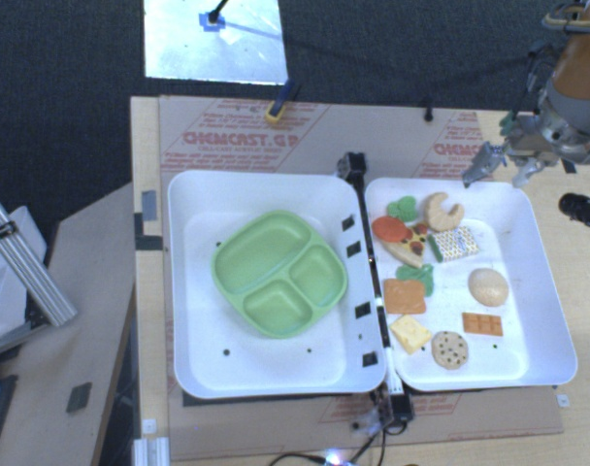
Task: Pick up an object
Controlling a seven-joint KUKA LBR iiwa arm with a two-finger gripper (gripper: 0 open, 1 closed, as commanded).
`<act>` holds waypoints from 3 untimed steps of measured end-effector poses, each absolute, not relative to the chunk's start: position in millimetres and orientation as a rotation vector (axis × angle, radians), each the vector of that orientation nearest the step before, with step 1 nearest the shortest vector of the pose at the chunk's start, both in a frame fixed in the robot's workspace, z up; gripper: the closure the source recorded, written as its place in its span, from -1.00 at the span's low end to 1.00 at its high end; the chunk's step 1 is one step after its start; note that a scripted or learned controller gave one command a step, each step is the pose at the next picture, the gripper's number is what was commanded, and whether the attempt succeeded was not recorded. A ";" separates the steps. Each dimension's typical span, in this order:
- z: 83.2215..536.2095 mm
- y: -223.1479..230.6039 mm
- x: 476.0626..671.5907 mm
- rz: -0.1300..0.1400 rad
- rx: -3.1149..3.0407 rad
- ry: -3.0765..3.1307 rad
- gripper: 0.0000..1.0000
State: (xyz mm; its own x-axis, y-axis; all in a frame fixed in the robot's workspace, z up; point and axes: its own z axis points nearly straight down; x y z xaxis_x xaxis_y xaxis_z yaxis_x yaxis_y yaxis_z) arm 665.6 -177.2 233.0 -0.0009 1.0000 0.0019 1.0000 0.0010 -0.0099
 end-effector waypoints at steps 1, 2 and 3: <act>241.2 -176.7 668.1 -0.002 -2.219 -2.227 -1.00; 198.0 -171.9 663.8 0.000 -2.218 -2.225 -1.00; 149.7 -180.4 667.6 0.002 -2.220 -2.222 -1.00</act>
